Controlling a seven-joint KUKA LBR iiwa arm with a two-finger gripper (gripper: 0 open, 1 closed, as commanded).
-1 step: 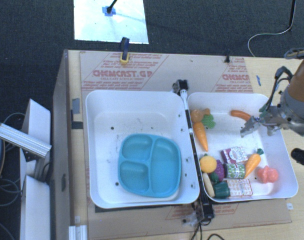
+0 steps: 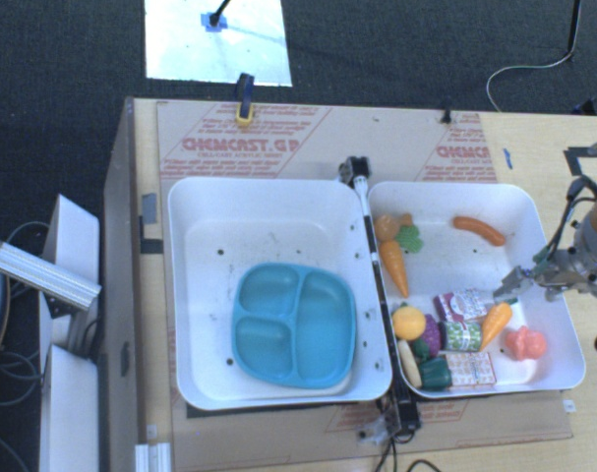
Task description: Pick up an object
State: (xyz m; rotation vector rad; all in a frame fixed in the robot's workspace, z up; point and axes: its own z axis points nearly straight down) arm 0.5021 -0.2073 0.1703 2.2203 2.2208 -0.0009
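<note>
The hand (image 2: 519, 281) hangs over the right bin (image 2: 549, 226), just above a small carrot (image 2: 494, 324); whether it is open or closed I cannot tell. A hot dog (image 2: 479, 230) lies further back. The left bin (image 2: 195, 205) holds a blue tray (image 2: 294, 324).

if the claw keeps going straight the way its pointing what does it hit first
The claw points leftward and down into the right bin. Straight on, it would most likely meet the small orange carrot just below its tip, or the pink-and-white packet beside that. Depth is unclear from this slanted view.
</note>
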